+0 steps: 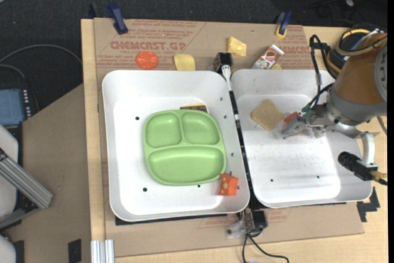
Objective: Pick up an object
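Tool [288,127] low in right white bin [295,185], just beside tan bread-like slab [266,114], probably for grasping; grip state impossible to tell.

Two white bins [123,194] sit on a tan cardboard sheet [98,132] printed with faded red lettering. The left bin holds a pale green divided plate [183,146] and a small orange block [228,185]. The right bin holds a light brown slice [266,114] (toast-coloured). On the cardboard lie an orange-red disc [146,60], two yellow pieces [184,62], and blue clamps [117,17].
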### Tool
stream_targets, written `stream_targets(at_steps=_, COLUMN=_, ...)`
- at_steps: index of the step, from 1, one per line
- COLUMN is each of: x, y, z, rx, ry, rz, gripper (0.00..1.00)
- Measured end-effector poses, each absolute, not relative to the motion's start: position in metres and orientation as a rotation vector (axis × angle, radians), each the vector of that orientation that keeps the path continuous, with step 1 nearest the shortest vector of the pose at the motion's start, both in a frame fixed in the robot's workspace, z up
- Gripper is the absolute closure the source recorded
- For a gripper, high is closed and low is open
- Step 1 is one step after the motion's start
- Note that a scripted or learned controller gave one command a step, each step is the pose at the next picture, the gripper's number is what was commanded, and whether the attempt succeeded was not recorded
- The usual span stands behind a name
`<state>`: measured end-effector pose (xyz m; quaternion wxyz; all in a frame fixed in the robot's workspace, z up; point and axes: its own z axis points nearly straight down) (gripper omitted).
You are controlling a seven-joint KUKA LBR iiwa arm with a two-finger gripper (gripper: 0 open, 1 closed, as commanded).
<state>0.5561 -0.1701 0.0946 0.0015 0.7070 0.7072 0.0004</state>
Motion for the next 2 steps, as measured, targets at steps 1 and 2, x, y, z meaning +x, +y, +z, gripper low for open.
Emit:
stream_targets(at_steps=1, x=0.63, y=-0.158, z=0.086, rx=2.212, ry=2.22, rz=0.006, gripper=0.0)
stream_targets(at_steps=2, x=0.592, y=-0.159, z=0.088, rx=2.221, ry=2.218, rz=0.005, gripper=0.0)
